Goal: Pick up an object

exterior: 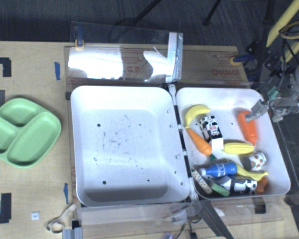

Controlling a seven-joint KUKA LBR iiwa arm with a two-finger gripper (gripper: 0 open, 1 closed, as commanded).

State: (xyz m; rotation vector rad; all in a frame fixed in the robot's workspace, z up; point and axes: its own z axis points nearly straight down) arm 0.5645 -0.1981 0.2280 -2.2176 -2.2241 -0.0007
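The right bin [281, 156] holds a clutter of small toys. Among them are a yellow banana [195, 114], a black-and-white cow figure [209, 126], a small carrot [200, 141], a yellow piece [238, 148], a blue bottle [218, 170] and a spotted ball [257, 160]. A larger orange carrot-like toy [248, 127] lies near the bin's right side. My gripper [263, 108] hangs at the bin's upper right edge, just above and right of that orange toy's top end. Nothing visible is held in it.
The left bin [124, 143] sits beside the right one. A green divided plate [22, 131] rests on the bench at far left. A clear plastic sheet [124, 59] stands behind the bins. Cables and stands crowd the far right.
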